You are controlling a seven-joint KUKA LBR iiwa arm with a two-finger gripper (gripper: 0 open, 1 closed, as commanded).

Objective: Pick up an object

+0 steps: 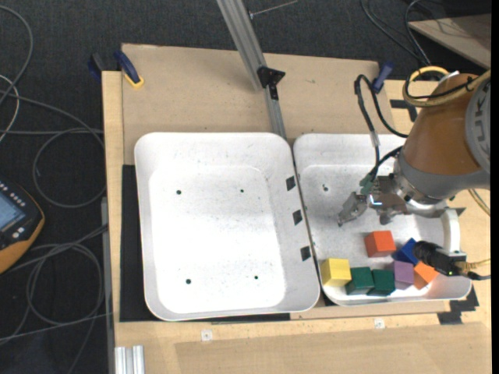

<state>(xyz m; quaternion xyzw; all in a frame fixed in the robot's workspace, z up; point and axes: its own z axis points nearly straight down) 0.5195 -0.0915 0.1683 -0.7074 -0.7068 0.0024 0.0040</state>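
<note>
Dark carpet strewn with looping cables surrounds the wooden bench (pixel 203 76), and at the far left edge sits a handheld pendant with a lit screen (pixel 14 223). A blue clamp with a yellow tip (pixel 130 70) grips the bench's back left corner. On the bench, the left bin (pixel 160 162) lies bare apart from a few dark dots on its floor. A slanted metal rail (pixel 245 33) comes down from the top and ends at the seam between the two bins.

The right bin (pixel 320 150) holds all the objects, gathered along its near edge — a yellow block (pixel 337 270), two green blocks (pixel 371 280) touching each other, a purple block (pixel 403 273), a blue piece (pixel 407 250) and a small orange piece (pixel 425 273). A larger orange block (pixel 380 243) sits a little apart, just behind that row.

Above the middle of this bin hangs the gripper (pixel 352 209), its fingers spread apart with nothing between them — it points down and leftward, near the larger orange block but not touching it. The grey and orange arm (pixel 444 142) fills the right side.
</note>
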